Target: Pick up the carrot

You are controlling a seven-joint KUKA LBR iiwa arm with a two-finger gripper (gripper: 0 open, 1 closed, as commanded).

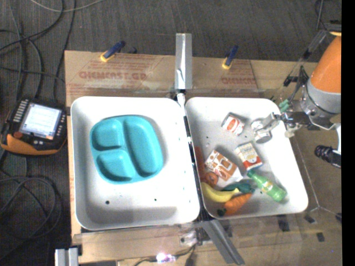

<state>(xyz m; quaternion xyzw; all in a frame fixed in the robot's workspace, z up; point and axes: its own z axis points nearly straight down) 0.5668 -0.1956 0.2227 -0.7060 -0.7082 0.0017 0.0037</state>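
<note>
The carrot, orange with a green top, lies at the front of the right bin, tip pointing front-left. It touches a yellow banana on its left. My gripper hovers over the back right part of the same bin, well behind the carrot. It is open with nothing between its fingers. The grey arm with its orange band comes in from the right edge.
Around the carrot lie a green bottle, two red-and-white cartons and a small red-and-white packet. The left bin holds a blue divided tray. A tablet sits at far left.
</note>
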